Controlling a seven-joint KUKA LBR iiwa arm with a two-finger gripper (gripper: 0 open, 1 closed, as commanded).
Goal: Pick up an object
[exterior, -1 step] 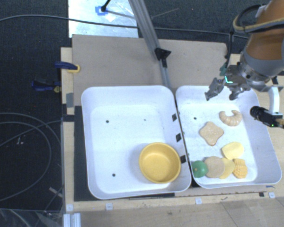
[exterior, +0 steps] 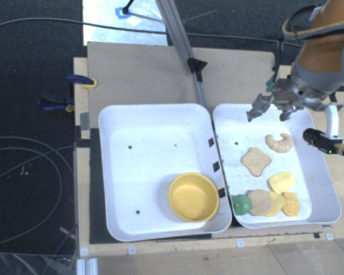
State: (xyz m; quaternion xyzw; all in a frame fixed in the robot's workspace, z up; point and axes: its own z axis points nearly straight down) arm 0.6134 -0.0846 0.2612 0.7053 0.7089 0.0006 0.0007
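The tool [exterior: 270,110] was seen spread open and empty (upper right of the frame), so the curved croissant [exterior: 279,142] might be missed if lowered off-centre.

A wooden bench [exterior: 143,73] carries two shallow white bins side by side: the left bin [exterior: 117,153] and the right bin [exterior: 229,122], touching along their inner rims. A blue clamp with a yellow tip [exterior: 80,81] grips the bench's far-left edge. A grey metal pole [exterior: 175,22] slants down to a black bracket (near the bins' far junction). Black cables [exterior: 28,171] loop across the dark floor at left.
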